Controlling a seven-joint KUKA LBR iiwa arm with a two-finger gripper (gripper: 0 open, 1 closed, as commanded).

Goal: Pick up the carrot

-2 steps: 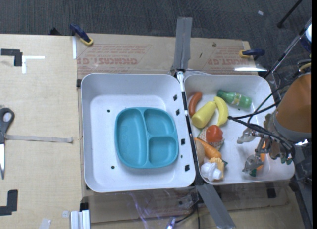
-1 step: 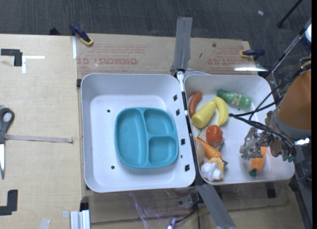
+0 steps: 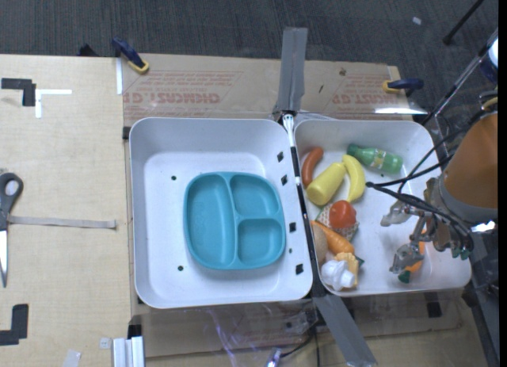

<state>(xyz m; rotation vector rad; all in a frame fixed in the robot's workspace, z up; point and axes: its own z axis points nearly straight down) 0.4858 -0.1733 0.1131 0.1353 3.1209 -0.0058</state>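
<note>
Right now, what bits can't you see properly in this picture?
- Gripper, camera view: too small and tangled in cables to tell if it grips the orange-green thing at its tip.
- Arm: cut off by the right edge.
- Carrot: its top end is tucked under the tomato.
- Scissors: cut off by the left edge.

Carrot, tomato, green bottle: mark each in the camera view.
carrot (image 3: 336, 239): camera view, middle of its orange body.
tomato (image 3: 343, 214): camera view, centre of its red top.
green bottle (image 3: 375, 158): camera view, mid-body, on the label.
</note>
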